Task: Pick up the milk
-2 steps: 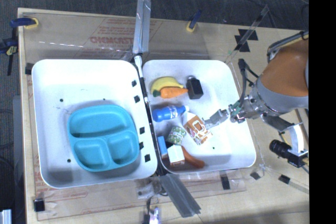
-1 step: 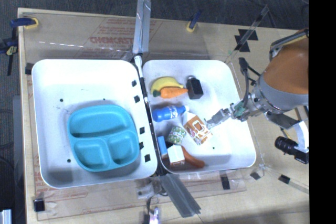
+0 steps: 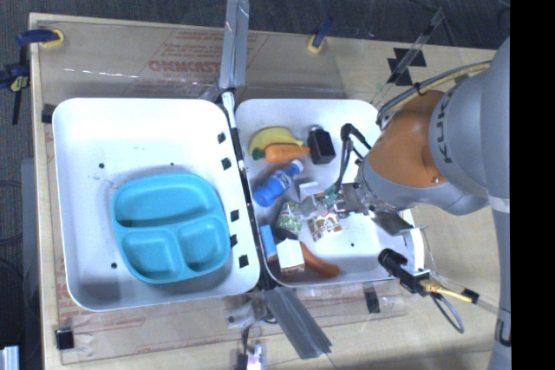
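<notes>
A small carton that I take for the milk (image 3: 289, 253), white with an orange end and a blue side, lies near the front left of the right bin (image 3: 347, 112). My gripper (image 3: 340, 202) hangs over the middle of that bin, below the arm's orange band. It is right beside a crumpled colourful packet (image 3: 310, 218) and up and to the right of the carton. The wrist hides the fingertips.
In the right bin there are also a banana (image 3: 274, 137), a carrot (image 3: 286, 153), a black object (image 3: 321, 144), a blue bottle (image 3: 276, 185) and an orange piece (image 3: 322, 265) by the carton. The left bin (image 3: 78, 134) holds a blue compartment tray (image 3: 170, 225).
</notes>
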You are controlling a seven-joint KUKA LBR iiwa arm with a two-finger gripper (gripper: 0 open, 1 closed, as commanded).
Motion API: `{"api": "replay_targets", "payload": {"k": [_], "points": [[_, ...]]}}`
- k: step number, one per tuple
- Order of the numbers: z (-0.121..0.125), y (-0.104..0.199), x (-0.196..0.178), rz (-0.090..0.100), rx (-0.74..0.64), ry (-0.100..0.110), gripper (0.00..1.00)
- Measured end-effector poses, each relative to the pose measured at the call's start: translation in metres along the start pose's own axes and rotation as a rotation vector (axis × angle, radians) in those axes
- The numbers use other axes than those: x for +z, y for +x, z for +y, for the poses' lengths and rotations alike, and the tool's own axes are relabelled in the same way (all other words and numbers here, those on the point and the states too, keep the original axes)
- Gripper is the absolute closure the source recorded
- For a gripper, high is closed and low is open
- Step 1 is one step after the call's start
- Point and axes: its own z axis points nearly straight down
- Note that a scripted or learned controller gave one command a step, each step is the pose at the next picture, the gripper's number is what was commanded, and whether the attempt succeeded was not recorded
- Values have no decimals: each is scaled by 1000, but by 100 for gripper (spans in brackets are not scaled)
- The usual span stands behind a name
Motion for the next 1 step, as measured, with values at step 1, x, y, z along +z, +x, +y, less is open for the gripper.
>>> {"api": "replay_targets", "payload": {"k": [1], "points": [[-1,1,-8,3,-5,6,100]]}}
